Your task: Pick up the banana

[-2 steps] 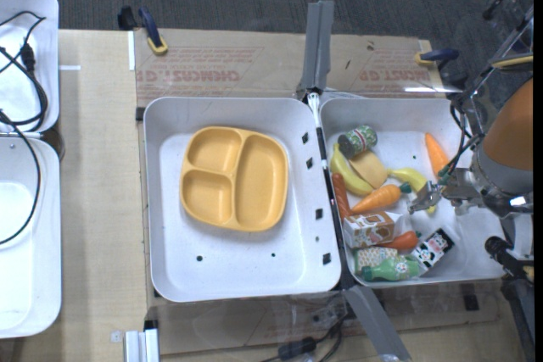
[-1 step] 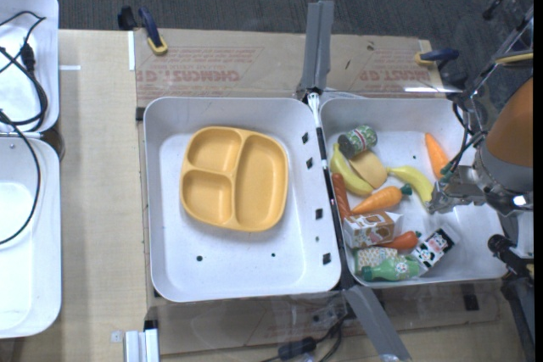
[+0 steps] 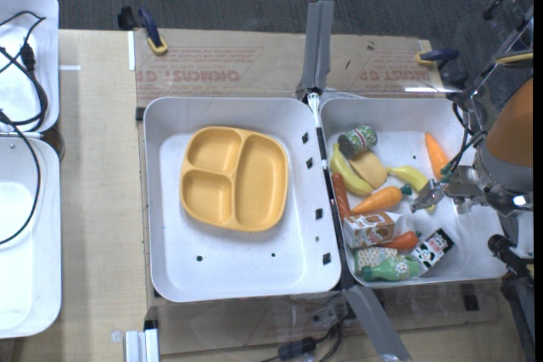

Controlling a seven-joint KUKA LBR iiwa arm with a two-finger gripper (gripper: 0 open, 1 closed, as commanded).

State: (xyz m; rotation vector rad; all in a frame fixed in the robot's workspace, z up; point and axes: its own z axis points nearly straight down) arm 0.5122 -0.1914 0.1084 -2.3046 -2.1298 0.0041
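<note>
A yellow banana [image 3: 345, 174] lies curved along the left side of the right bin [image 3: 407, 110], beside a tan wedge-shaped piece [image 3: 371, 169]. A second, smaller yellow banana-like piece [image 3: 410, 176] lies nearer the middle of that bin. My gripper [image 3: 427, 197] hangs low over the bin's right half, just right of an orange carrot [image 3: 378, 200] and just below the small yellow piece. It is well to the right of the long banana. Nothing visible is held by it.
The right bin also holds a green can [image 3: 360, 138], another carrot [image 3: 436, 155], a red sausage [image 3: 340, 192], small cartons [image 3: 372, 228], a green bottle [image 3: 392, 270] and a black-and-white carton [image 3: 433, 249]. A yellow divided plate [image 3: 235, 178] lies in the left bin [image 3: 170, 250].
</note>
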